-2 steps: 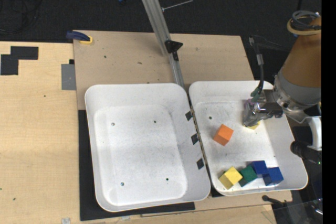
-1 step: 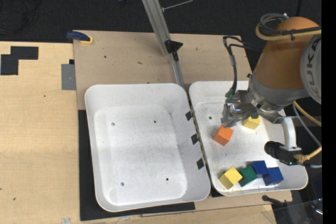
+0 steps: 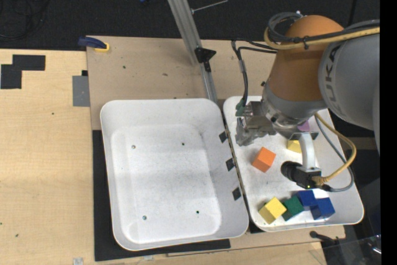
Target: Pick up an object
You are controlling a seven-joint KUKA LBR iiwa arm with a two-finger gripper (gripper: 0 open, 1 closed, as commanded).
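Orange cube [image 3: 263, 159] sits corner-on beside the hand [image 3: 247, 128], whose opening I cannot tell.

Even, moderately bright overhead light falls on the bench [image 3: 155, 71], while the background behind it stays dark. The left bin [image 3: 164, 177] shows a soft grey shadow across its floor and mild glare on its rim. The picture is slightly soft and grainy.
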